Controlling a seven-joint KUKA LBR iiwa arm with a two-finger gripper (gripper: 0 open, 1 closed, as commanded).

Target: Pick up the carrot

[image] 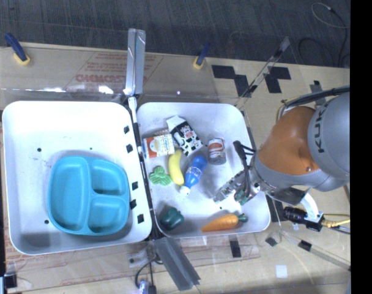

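Both bins (192,112) look like smooth white plastic with a faint sheen. The blue tray (88,195) is matt plastic. The carrot (223,223), banana (175,168) and bottle (193,173) have a smooth, plastic toy finish. The can (216,150) looks metallic with a printed label. The cartons (159,144) seem printed card. The tabletop (174,69) looks like bare brown cardboard. The arm's orange band (287,149) is glossy.

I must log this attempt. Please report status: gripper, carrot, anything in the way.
Gripper low in right bin, just above carrot, nothing held. Carrot lying free by the near wall. Blue bottle nearby, path clear.
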